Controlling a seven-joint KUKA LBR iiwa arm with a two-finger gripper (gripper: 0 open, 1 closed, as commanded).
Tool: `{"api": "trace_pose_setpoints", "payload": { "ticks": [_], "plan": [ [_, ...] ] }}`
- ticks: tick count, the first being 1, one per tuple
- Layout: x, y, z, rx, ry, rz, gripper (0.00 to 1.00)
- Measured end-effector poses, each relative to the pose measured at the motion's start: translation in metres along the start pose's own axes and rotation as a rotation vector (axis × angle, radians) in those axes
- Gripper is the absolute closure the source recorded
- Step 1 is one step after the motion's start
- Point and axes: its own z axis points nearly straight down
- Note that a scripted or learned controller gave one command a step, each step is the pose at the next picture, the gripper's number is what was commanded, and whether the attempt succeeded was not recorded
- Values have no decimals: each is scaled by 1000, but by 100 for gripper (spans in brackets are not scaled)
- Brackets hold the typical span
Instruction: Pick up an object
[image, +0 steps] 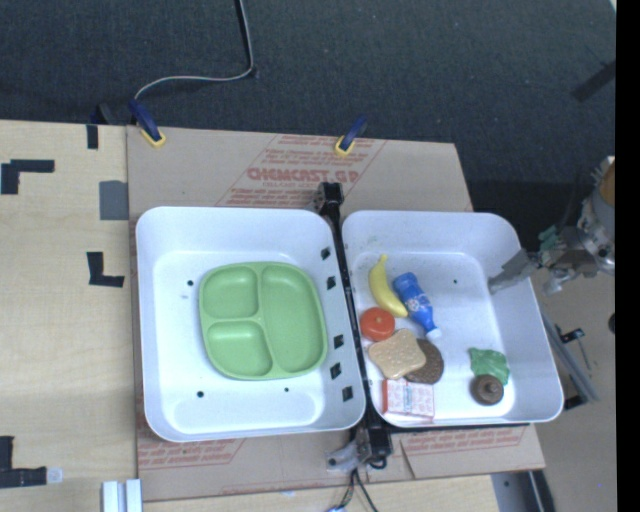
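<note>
arm at the right bin's edge, food toys untouched

the gripper (520, 268) hangs over the right bin's (455, 232) right rim; open or clenched, i cannot tell. inside lie a banana (381, 285), blue bottle (414, 301), tomato (377, 322), toast (395, 353), carton (410, 399), green piece (489, 363) and brown ring (487, 389). the left bin (165, 300) holds a green divided plate (264, 320).

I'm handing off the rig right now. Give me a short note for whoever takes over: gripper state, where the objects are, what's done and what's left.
Gripper: at the right bin's upper right rim, nothing visibly between its fingers; open or shut cannot be told.
Right bin holds: banana, blue bottle, orange round piece, toast slice overlapping a brown cookie, red-and-white packet, green item and small brown donut.
Left bin: green divided plate.
Done: nothing picked yet.
Left: descend on an object, grasp, lift.
</note>
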Motion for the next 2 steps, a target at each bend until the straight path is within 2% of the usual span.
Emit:
{"api": "trace_pose_setpoints", "payload": {
  "ticks": [1,2],
  "plan": [
    [106,27,45,1,2,-2,0],
    [115,78,164,-7,0,-2,0]
  ]
}}
